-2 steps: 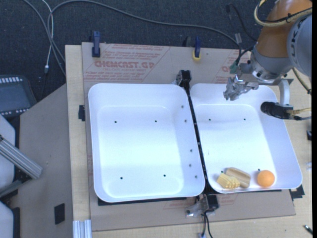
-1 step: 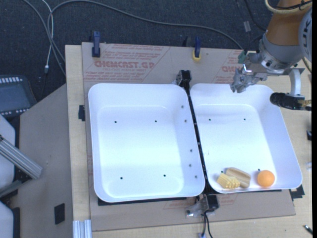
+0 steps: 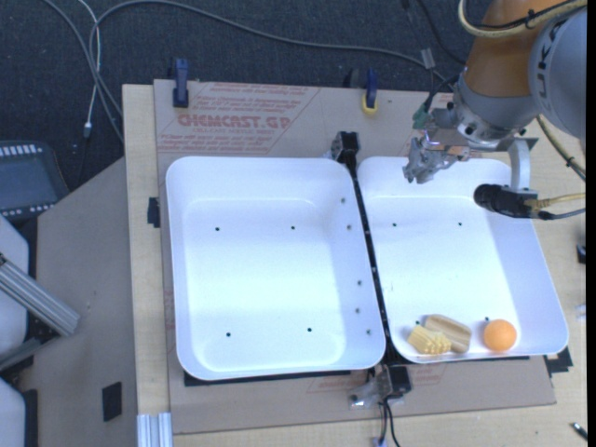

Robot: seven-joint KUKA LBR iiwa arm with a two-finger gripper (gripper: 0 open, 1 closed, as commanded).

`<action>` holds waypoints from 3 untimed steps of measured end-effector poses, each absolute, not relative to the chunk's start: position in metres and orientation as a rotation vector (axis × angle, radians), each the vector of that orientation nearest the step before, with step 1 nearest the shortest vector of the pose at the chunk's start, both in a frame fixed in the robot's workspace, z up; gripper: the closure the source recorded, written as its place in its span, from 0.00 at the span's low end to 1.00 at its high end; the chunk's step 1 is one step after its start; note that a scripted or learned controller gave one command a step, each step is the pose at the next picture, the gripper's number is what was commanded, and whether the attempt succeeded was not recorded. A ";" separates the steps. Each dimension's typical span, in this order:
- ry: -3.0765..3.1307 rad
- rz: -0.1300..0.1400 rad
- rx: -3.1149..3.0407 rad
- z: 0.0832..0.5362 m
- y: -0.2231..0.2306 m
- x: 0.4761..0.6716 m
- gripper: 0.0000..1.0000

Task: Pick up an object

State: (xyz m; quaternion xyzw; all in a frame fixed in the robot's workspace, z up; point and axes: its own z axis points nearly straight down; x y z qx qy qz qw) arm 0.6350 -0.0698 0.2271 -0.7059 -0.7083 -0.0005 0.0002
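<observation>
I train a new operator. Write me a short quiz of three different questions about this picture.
1. True or false: the orange ball lies in the left bin.
2. Which thing touches the bread roll? A) ball B) toy corn C) gripper
3. Fill in: the gripper hangs over the ___ edge of the right bin, far from the things.

Key: 1 false; 2 B; 3 far (upper).
</observation>
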 end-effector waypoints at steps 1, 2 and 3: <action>-2.224 -0.002 -2.218 0.238 -0.025 0.614 1.00; -2.226 -0.002 -2.215 0.242 0.029 0.587 1.00; -2.225 -0.001 -2.217 0.245 0.074 0.560 1.00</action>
